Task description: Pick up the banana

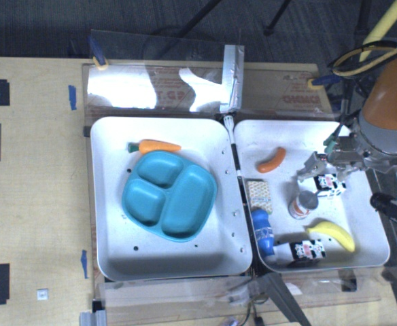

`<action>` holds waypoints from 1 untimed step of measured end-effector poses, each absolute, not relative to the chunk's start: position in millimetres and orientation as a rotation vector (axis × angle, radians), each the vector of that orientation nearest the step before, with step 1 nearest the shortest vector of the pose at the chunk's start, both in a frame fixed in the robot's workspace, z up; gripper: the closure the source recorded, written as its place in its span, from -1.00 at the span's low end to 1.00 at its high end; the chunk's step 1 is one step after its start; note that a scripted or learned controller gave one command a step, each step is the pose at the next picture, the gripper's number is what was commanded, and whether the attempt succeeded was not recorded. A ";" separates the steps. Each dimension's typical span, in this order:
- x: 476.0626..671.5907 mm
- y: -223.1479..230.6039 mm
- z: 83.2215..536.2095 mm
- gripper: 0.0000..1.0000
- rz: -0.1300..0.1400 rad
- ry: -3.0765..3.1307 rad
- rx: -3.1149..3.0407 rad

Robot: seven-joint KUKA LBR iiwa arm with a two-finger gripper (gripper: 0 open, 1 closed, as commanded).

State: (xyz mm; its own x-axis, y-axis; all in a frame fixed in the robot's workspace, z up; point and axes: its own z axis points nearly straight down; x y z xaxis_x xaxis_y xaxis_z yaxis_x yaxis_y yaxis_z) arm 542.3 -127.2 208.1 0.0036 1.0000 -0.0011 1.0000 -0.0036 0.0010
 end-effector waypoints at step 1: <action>478.7 -108.1 102.2 -1.00 -0.001 2.257 2.188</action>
